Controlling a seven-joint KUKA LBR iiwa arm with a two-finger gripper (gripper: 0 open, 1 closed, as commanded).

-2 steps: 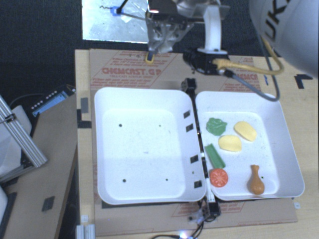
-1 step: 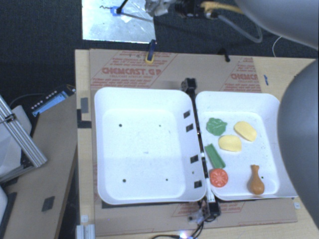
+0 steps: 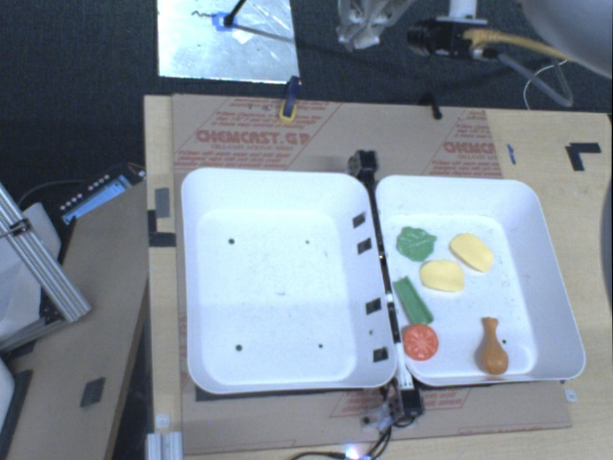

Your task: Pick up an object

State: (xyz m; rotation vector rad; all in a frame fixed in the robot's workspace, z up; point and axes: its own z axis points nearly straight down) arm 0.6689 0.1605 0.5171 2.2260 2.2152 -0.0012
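The right bin (image 3: 536, 220) holds several toy foods. A green leafy piece (image 3: 416, 243) lies near its left wall, with a green stick (image 3: 413, 300) and a red tomato slice (image 3: 420, 342) below it. Two yellow pieces (image 3: 472, 251) (image 3: 442, 276) sit mid-bin, and a brown drumstick (image 3: 492, 347) lies near the front. My gripper (image 3: 366, 17) hangs high at the top of the view, beyond the bins' far edge and well away from every object. Nothing shows between its fingers.
The left bin (image 3: 206, 209) stands beside the right one, joined by a black clipped divider (image 3: 375, 257). A shiny metal sheet (image 3: 228, 25) lies at the back left. Cables (image 3: 508, 46) trail at the top right. An aluminium rail (image 3: 38, 266) sits at the left edge.
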